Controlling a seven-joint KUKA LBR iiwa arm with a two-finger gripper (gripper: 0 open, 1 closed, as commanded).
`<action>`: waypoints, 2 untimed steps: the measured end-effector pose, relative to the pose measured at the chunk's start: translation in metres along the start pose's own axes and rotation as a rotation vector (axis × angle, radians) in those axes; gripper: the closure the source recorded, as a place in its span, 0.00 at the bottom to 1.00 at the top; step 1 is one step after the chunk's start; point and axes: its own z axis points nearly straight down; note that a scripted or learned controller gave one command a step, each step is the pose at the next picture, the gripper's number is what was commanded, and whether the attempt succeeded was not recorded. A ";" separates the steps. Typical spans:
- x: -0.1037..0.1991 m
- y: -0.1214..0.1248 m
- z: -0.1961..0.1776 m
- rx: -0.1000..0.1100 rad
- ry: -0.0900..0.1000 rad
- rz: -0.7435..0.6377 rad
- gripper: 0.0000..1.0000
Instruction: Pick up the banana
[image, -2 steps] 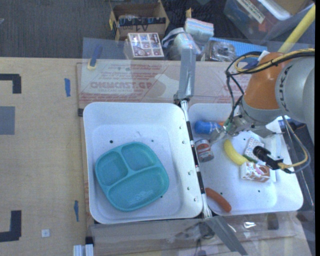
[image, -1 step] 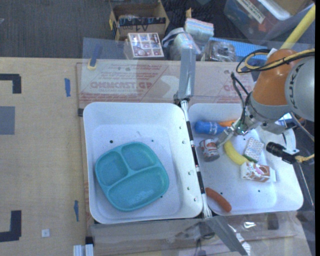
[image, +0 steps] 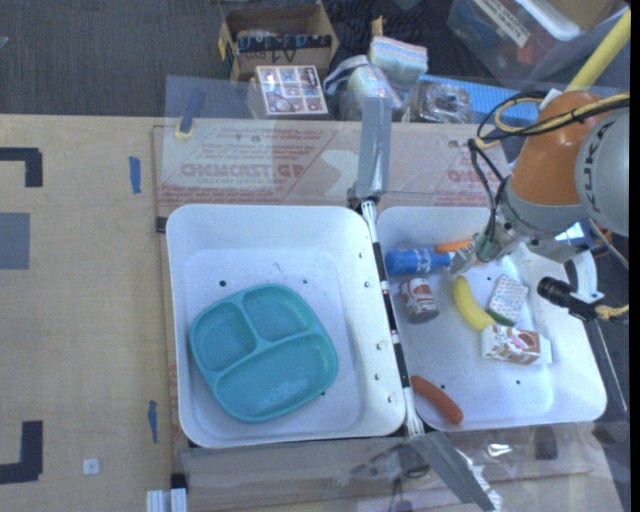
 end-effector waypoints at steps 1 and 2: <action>0.054 0.035 -0.086 0.000 -0.001 0.353 1.00; 0.054 0.035 -0.086 0.001 -0.001 0.353 0.00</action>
